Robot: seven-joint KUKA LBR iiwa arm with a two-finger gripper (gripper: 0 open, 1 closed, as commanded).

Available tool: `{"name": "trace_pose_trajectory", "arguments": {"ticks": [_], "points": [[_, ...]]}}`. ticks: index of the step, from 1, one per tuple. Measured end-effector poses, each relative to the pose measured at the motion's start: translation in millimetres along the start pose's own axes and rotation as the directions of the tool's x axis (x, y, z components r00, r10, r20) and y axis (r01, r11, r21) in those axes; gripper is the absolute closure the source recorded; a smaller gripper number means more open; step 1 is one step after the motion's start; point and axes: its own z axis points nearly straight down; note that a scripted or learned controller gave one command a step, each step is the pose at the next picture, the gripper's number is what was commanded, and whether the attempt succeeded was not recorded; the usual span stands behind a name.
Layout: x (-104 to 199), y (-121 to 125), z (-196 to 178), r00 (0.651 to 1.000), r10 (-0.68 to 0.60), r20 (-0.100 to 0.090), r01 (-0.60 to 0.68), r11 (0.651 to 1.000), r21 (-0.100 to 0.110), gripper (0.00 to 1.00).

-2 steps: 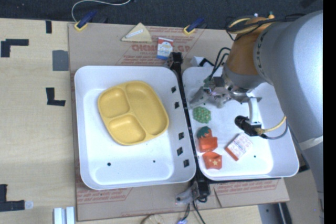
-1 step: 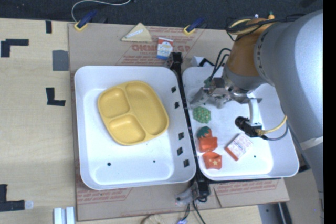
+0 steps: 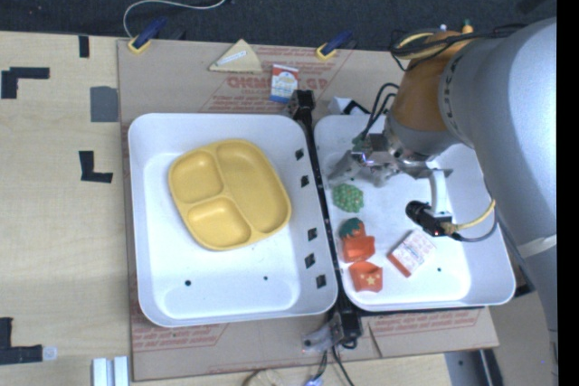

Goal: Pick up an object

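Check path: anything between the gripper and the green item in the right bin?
Nothing visible. The gripper hangs just above the green item near the right bin's left wall, with bare bin floor between them. The red pieces and the red-and-white packet lie lower in the view, off that line.
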Motion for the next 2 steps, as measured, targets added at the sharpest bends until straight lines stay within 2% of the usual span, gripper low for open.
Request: {"name": "trace_pose_trajectory", "arguments": {"ticks": [2], "points": [[-1.4,-30.8,-0.5,1.000,0.002,0.002,-0.002,1.000,-0.002,0.00]]}}
